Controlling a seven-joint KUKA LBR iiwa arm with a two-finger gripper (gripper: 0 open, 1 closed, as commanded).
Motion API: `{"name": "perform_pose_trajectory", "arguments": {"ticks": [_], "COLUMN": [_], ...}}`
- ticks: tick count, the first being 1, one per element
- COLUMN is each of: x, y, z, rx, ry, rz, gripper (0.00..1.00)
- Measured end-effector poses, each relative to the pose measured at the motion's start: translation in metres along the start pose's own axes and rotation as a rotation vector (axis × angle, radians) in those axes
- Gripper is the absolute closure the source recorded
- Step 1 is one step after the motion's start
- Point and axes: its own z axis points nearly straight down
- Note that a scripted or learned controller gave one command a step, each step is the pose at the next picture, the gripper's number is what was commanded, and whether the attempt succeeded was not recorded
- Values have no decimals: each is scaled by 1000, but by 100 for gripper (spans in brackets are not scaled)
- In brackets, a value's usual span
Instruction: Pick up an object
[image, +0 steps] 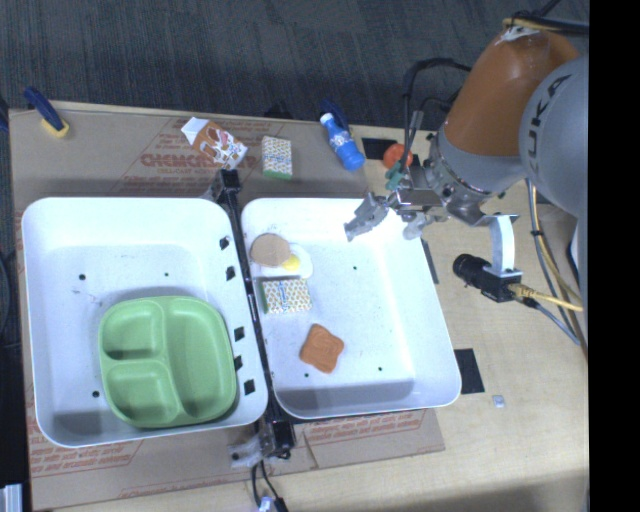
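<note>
Red printed lettering runs across the brown cardboard (150, 165) that lies under the bins, but it is too faint and broken up to read; part of a dark letter marking shows on the grey arm (555, 110) near the right edge, also not legible in full. Two white bins sit side by side on the surface. The left bin (60, 240) holds one green divided tray (165, 360) with three compartments, lying in its near half. The right bin (400, 320) holds three small things, all toward its left side: a round tan piece with a yellow spot (272, 251) near the far left corner, a small printed packet (286, 296) just in front of it, and an orange-brown piece (321, 348) nearer the front. Beyond the bins, on the cardboard, lie one crumpled snack wrapper (212, 143), one small patterned box (276, 157) and one blue bottle (342, 143); a blue-and-yellow clip (46, 110) sits at the far left corner. The gripper (385, 215) hangs above the far edge of the right bin, well apart from the three pieces, its jaws spread apart with nothing between them.
</note>
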Motion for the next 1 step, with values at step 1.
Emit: {"name": "perform_pose_trajectory", "arguments": {"ticks": [1], "x": [27], "y": [-31], "z": [134], "rx": [4], "ry": [0], "rz": [-2], "gripper": [0]}}
